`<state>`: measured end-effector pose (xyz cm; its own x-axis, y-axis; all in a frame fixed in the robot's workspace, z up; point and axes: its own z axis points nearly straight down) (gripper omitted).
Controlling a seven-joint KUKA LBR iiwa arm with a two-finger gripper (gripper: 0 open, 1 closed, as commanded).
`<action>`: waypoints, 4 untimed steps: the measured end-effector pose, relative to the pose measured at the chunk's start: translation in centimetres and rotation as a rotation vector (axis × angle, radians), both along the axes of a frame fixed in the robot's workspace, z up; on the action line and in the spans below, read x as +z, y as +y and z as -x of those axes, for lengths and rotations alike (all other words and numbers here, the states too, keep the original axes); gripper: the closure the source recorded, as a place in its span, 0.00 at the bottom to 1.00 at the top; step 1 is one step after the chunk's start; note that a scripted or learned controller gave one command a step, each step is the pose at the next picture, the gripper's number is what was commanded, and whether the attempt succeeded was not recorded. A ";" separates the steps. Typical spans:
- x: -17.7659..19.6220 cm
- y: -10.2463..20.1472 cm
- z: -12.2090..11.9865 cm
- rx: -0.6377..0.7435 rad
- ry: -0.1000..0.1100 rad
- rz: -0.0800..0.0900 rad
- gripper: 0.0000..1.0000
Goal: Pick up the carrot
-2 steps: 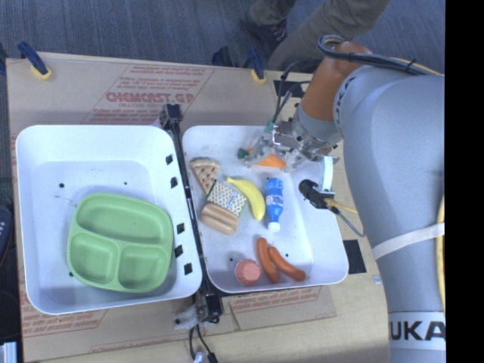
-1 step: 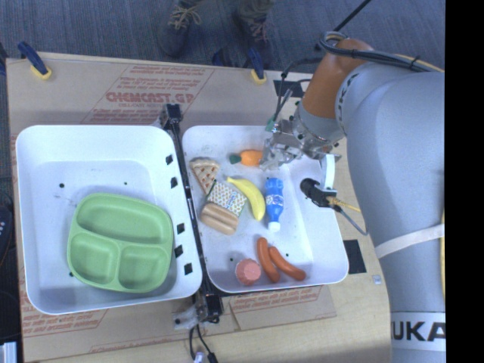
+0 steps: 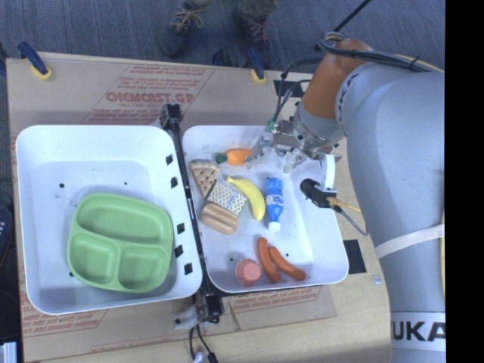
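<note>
- step in hand: approach. claw (image 3: 281, 147) is hovering in the right bin (image 3: 327, 237), just beside the carrot (image 3: 237, 156); whether it is open or closed, i cannot tell.
- carrot: lying at the bin's far edge, orange, green tip pointing left, not being gripped.
- next move, as i judge it: shifting left over the carrot, then descending and closing.
- worktop (image 3: 91, 82): carrying two white bins; green tray (image 3: 119, 242) sitting in the left one.
- room: someone's boots (image 3: 181, 23) standing on blue carpet.
</note>
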<state>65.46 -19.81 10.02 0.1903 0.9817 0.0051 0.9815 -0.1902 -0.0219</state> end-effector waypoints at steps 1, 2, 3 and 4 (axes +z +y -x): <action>-1.2 7.6 0.3 -0.031 0.006 0.010 0.00; -1.2 10.3 0.8 -0.533 0.030 0.022 0.00; 9.1 15.6 4.3 -0.978 -0.008 0.018 0.00; -1.0 9.9 8.9 -0.870 -0.007 0.020 0.00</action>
<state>56.54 -9.91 9.05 0.8731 0.4875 -0.0060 0.4875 -0.8731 -0.0051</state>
